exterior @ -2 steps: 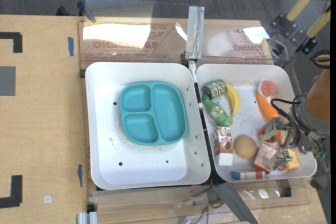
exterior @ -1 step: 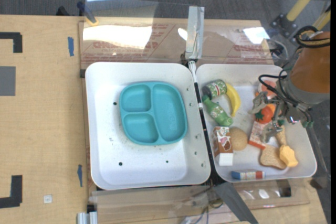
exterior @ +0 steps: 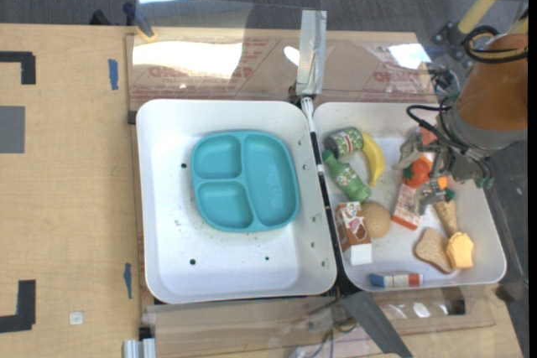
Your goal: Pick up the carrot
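The carrot, a small orange piece with a bit of green at its lower right, lies in the right bin near that bin's upper right. My gripper hangs right over it, at the end of the grey arm with the orange band that comes in from the upper right. The gripper's dark metal parts overlap the carrot and hide part of it. Whether the carrot is resting on the bin floor or lifted off it is not clear from this angle.
The right bin also holds a green can, a banana, a green bottle, a red-white packet, a bread slice and a yellow cheese piece. A teal divided plate sits in the left bin.
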Robot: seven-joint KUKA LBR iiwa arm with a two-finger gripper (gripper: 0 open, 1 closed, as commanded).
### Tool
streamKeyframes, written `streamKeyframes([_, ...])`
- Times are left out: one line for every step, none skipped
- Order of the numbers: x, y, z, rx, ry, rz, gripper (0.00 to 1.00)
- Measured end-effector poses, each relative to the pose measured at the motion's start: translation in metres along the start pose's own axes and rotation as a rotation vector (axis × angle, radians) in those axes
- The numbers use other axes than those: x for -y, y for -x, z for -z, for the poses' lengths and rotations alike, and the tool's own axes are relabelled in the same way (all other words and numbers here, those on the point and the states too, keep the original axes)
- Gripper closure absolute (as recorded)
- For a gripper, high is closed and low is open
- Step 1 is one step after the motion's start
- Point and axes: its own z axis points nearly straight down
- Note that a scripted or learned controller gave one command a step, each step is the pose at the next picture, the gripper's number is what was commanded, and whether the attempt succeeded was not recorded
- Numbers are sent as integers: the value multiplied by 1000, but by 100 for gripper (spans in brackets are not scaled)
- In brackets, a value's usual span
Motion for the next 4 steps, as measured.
streamKeyframes([-16, -4, 1, 8, -6, 85, 0])
streamKeyframes([-17, 1, 15, 24, -9, 86, 100])
streamKeyframes([-45, 20, 116, -1, 5, 189, 100])
streamKeyframes([-34, -34, 111, -12, 12, 486, 100])
